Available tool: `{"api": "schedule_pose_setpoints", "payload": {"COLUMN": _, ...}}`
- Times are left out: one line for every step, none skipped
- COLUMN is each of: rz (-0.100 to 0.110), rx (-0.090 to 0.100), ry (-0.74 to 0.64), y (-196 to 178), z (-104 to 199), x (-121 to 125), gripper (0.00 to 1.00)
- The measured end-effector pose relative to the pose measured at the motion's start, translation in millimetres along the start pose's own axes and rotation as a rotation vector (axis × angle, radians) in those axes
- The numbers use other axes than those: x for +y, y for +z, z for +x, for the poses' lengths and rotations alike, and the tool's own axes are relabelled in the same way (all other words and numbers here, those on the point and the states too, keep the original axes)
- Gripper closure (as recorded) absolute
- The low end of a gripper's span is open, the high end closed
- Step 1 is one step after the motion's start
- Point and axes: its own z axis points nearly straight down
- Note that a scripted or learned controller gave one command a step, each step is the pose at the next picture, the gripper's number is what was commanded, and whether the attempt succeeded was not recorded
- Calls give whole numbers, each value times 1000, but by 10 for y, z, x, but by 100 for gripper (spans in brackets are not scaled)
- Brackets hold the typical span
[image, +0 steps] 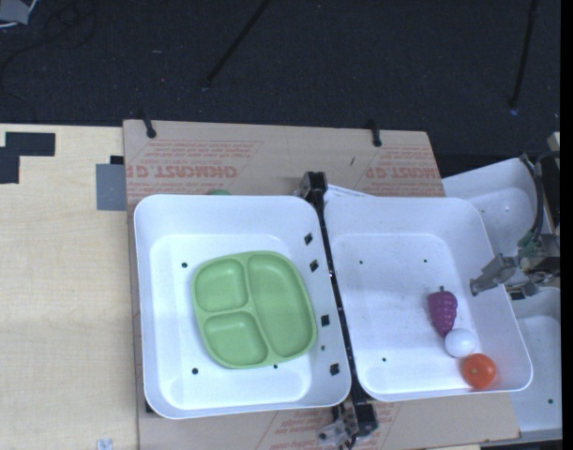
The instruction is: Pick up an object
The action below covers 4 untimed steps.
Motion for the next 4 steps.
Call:
{"api": "schedule_pose_setpoints", "payload": {"rz": -12, "rx": -3, "ry": -3, "y": -58, "z": 3, "x": 22, "gripper": 0}}
{"api": "schedule_pose_setpoints", "payload": {"rz": -6, "rx": 0, "ry": -3, "y": 575, "z": 10, "x": 66, "gripper": 0}}
{"api": "schedule_pose_setpoints", "payload": {"rz": -6, "rx": 0, "ry": -3, "y": 1011, "z": 30, "x": 40, "gripper": 0}}
{"api": "schedule_pose_setpoints", "payload": {"rz": -6, "rx": 0, "ry": -3, "y": 1446, "z": 32, "x": 60, "gripper": 0}}
